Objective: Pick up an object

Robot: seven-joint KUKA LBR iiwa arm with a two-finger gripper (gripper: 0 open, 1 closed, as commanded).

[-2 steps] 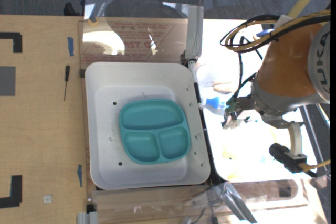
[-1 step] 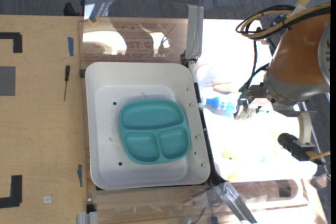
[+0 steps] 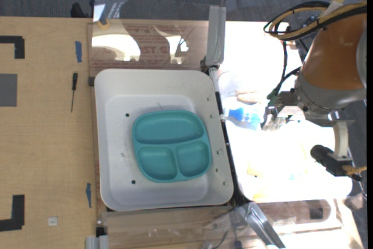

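Just left of the fingers (image 3: pixel 273 121) lies a blue object (image 3: pixel 243 118); their opening I cannot tell, glare-washed. Best descend squarely over it before closing.

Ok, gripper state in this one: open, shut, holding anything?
Gripper: cannot be told. It sits over the overexposed right bin, close to a blue object; glare hides the rest.

Grey arm (image 3: pixel 329 90), orange band (image 3: pixel 338 55), black looping cables (image 3: pixel 288 20).
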